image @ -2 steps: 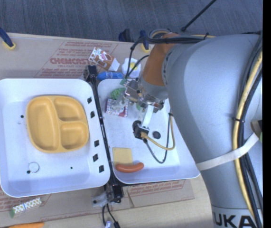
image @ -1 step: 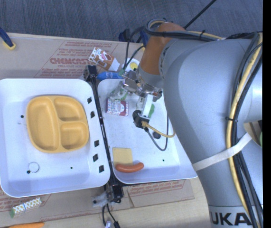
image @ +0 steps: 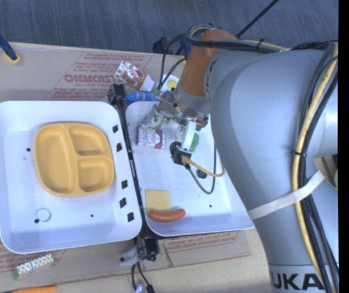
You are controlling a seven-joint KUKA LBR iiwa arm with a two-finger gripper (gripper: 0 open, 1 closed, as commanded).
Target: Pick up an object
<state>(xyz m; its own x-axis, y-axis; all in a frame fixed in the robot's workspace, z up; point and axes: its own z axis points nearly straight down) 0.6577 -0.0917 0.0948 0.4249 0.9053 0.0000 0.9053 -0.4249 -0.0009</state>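
The gripper [image: 175, 116] hangs low over the back of the right bin [image: 223, 215]; I cannot tell its grip. A small red-and-white carton [image: 150, 137] lies just beside it. A cheese slice [image: 157, 199] and hot dog [image: 166, 214] sit near the front. The left bin [image: 9, 224] holds a yellow tray [image: 73, 159].

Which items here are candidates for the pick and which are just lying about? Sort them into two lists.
For the pick, in the right bin:
- end effector
- pink packet
- yellow block
- toy sausage

Lying about:
- yellow divided tray in the left bin
- snack packet on the cardboard
- blue clamp
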